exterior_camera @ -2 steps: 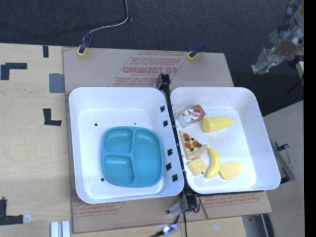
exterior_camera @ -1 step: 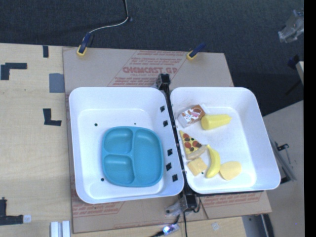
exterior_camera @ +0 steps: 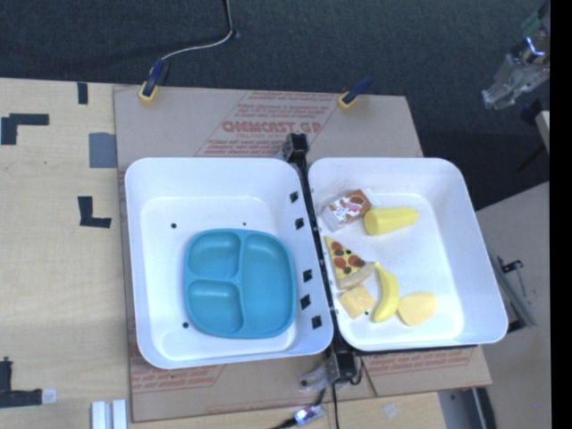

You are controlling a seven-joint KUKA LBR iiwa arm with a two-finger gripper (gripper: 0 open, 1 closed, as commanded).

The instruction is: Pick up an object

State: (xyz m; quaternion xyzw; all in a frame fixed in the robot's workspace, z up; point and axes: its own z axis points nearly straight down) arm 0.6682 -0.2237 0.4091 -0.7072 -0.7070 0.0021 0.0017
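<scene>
Yellow toy banana [exterior_camera: 386, 293] lies in right white bin [exterior_camera: 465, 239], near its front, touching pale yellow round piece [exterior_camera: 416, 309] and cheese cube [exterior_camera: 357, 301]. Pizza slice toy [exterior_camera: 345, 259] just behind. Yellow wedge [exterior_camera: 391, 219] and small red-white packet [exterior_camera: 346, 208] toward back. Blue divided plate [exterior_camera: 239, 283] in left white bin [exterior_camera: 147, 239]. Grey gripper [exterior_camera: 517, 77] at upper right, well apart from bins; finger state: cannot tell.

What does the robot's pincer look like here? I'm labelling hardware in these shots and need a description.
At the camera view's upper right corner, the pincer appears as a pale grey, metallic-looking assembly of angular, blocky parts, with a small blue patch just above it. It is blurry, and its top runs out of frame, so finer markings or cables cannot be made out.
</scene>
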